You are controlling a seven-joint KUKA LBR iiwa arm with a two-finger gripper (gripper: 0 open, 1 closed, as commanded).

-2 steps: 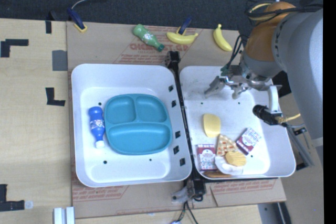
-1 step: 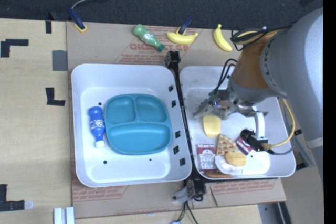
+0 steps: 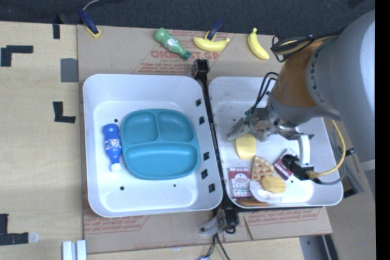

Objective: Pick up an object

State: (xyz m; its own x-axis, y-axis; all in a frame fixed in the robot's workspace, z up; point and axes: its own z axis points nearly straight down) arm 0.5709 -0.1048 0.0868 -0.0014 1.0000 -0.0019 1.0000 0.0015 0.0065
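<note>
1 gripper (image 3: 244, 126), low over the upper-left part of the right bin (image 3: 234, 91); open or closed, can't tell from this angle, and nothing visibly held. Arm (image 3: 317, 82) comes in from the right across the bin's upper-right corner, orange band (image 3: 298, 76) just behind the wrist. Nearest pickable item: yellow disc (image 3: 246, 147), on the bin floor just below the gripper; contact can't be judged. Below-right of the disc is a waffle wedge (image 3: 262, 168), touching or overlapping a white-and-yellow piece (image 3: 272, 187) at the bin's lower edge. Red box (image 3: 239, 181) lies flat in the lower-left corner of the same bin, just beside the wedge. The 2 bins meet along a black divider strip. Left bin (image 3: 100, 94) holds a blue 3-section plate (image 3: 160, 144), roughly centred, and a blue bottle (image 3: 111, 146) lying on its side against the plate's left edge, white cap toward the bottom. Both bins sit on cardboard (image 3: 122, 58). On the cardboard above the bins, outside them: green bottle (image 3: 172, 44) lying tilted, then 2 bananas, 1 (image 3: 211, 43) just right of the green bottle and 1 (image 3: 258, 45) further right, near the arm. 2 blue clamps, 1 (image 3: 91, 24) at the cardboard's upper-left corner, 1 (image 3: 214, 28) just above the first banana. Wood bench (image 3: 30, 131) at left, with black tape marks.
</note>
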